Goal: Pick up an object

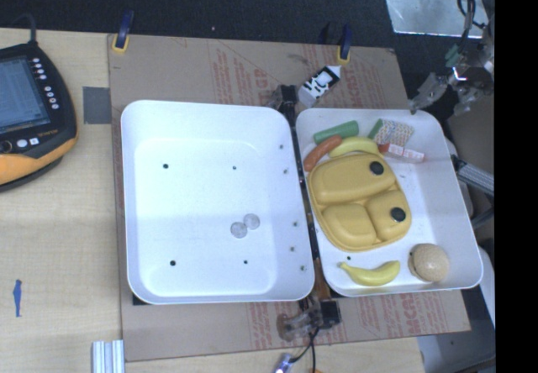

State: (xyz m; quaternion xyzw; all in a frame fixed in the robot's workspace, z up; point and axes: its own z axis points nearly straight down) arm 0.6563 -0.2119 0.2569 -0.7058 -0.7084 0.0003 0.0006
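Two white bins sit side by side on the table (pixel 59 228). The left bin (pixel 151 123) carries two small round discs (pixel 245 226). The right bin (pixel 445 195) holds the candidates: a large yellow moulded toy (pixel 360 200) at centre, a banana (pixel 370 273) and a tan ball (pixel 429 262) near the front wall, and a green piece (pixel 336 130) with a small packet (pixel 395 138) toward the back. The gripper (pixel 437 90) hangs beyond the right bin's far corner, clear of all contents; the state of its fingers cannot be told. Judgement: approach not yet begun. Next move requires choosing a target, travelling over it and descending; the isolated banana or ball appears easiest.
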